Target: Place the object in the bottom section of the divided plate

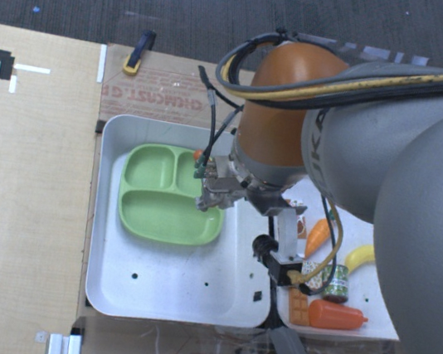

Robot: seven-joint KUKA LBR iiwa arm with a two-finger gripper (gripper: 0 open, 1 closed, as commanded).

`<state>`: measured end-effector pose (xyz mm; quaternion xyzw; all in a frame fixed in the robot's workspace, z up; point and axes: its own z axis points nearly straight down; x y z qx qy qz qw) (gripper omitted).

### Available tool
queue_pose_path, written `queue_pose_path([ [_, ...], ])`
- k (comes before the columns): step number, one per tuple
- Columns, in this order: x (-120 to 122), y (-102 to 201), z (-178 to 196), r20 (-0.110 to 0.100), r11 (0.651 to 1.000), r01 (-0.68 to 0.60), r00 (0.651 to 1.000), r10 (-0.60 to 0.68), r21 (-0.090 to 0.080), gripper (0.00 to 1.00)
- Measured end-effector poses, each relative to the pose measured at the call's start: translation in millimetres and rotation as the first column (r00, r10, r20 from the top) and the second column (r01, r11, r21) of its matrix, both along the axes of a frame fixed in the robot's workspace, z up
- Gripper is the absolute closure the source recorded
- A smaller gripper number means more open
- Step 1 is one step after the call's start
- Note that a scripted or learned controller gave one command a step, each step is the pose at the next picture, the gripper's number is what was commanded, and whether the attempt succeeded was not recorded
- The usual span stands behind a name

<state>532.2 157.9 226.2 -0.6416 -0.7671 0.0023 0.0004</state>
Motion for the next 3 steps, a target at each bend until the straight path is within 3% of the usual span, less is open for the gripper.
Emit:
queue_pose_path([
  [1,0.1,-0.2,0.0,0.0,1.0,0.0,1.0,0.0,0.0,0.0],
  [2,-25.6,63.9,-135.3,0.003,0.752,0.659,0.752,-0.659,-0.002,0.0],
  [3,-14.7,69.1,-42.7,0.002,0.914,0.406,0.914,-0.406,-0.001,0.0],
])
